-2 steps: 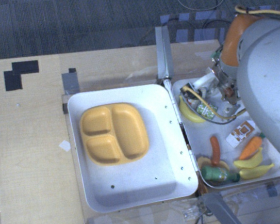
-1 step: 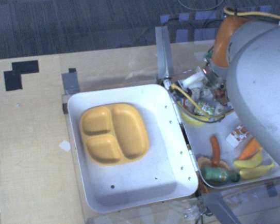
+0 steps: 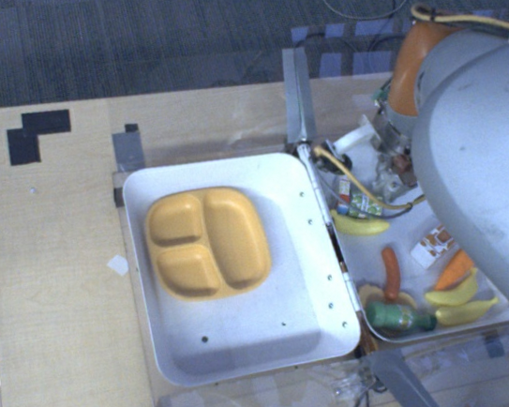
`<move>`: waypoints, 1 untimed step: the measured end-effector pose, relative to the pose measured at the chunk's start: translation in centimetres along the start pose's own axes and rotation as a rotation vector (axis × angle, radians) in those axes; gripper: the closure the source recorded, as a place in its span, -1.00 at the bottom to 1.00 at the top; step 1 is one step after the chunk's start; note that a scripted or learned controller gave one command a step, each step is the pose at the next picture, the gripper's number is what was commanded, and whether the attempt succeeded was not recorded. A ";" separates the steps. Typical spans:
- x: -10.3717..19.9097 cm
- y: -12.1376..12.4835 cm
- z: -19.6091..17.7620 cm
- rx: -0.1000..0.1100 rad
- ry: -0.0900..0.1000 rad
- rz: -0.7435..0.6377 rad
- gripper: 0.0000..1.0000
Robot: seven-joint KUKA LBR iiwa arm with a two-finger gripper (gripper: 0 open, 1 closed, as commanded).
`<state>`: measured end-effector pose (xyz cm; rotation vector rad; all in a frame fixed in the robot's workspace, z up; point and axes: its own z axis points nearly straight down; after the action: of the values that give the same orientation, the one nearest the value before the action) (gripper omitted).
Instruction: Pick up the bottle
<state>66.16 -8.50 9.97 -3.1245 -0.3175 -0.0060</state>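
The green bottle (image 3: pixel 401 317) is lying on its side at the near edge of the right bin (image 3: pixel 384 335), beside smooth yellow bananas (image 3: pixel 464 311). The gripper (image 3: pixel 390 171) is hanging over that bin's far end; its grip state cannot be told. A glossy yellow compartment tray (image 3: pixel 208 242) is sitting in the left bin (image 3: pixel 257 349).

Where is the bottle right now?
The bottle lies in the right bin, at its near left corner, just below the carrot and left of a banana.
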 end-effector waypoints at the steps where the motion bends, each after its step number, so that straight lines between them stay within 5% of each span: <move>1: -0.7 -1.2 -15.3 -0.001 0.003 -0.004 1.00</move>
<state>65.19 -7.52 25.29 -3.1247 -0.3231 -0.0101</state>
